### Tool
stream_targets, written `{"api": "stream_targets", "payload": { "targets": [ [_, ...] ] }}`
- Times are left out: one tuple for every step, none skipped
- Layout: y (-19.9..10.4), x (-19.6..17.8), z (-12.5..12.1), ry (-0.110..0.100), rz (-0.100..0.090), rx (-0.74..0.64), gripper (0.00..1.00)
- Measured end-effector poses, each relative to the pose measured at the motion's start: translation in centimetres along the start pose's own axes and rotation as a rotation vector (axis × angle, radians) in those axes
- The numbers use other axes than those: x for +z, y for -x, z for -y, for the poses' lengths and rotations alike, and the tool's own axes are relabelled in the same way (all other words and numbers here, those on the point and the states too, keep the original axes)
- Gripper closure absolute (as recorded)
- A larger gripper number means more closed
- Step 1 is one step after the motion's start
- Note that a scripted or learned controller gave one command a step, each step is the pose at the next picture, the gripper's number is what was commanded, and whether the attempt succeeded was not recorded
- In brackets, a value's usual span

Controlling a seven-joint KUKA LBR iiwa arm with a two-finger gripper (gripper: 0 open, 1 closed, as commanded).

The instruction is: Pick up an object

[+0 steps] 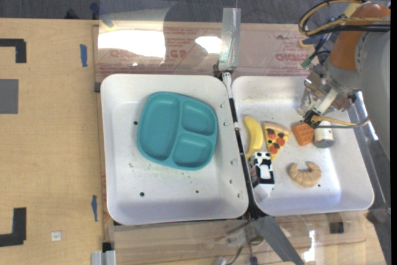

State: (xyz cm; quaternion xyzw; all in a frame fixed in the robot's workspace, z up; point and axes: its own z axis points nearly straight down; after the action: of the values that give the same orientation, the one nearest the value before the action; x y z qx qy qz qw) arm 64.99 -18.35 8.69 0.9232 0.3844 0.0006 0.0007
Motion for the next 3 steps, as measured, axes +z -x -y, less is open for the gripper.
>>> {"api": "stream_targets", "payload": {
  "targets": [
    [-1.0,0.0,0.2,0.000,-0.001,0.272,1.00],
    [4.4,0.0,-0.4,-0.002,-0.001,-0.139,1.00],
    [0.2,0.0,-0.1,0.000,-0.002,0.415,1.00]
  ]
}}
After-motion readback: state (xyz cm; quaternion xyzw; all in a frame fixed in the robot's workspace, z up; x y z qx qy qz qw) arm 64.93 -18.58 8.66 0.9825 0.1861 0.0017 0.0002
